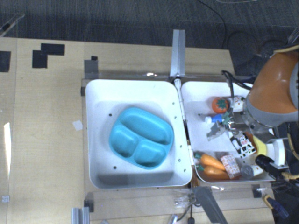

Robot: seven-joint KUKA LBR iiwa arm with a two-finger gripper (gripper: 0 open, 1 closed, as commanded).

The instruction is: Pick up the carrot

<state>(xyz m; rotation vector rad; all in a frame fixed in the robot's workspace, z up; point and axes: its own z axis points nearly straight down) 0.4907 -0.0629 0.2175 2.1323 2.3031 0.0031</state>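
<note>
From where I stand, the arm [275, 87] runs off the right edge, so only its orange band and grey wrist can be followed. It covers much of the right bin [196, 94], hiding that bin's far right wall and whatever lies under the wrist. The gripper [223, 125] is a small cluttered blur; whether its fingers are apart or together is beyond telling. The carrot [211, 161] shows partly, its right end tucked behind a small patterned box [231, 164]. A second orange piece [214, 172] below it is half lost against the bin's rim. Small objects near the wrist are too jumbled to name.
</note>
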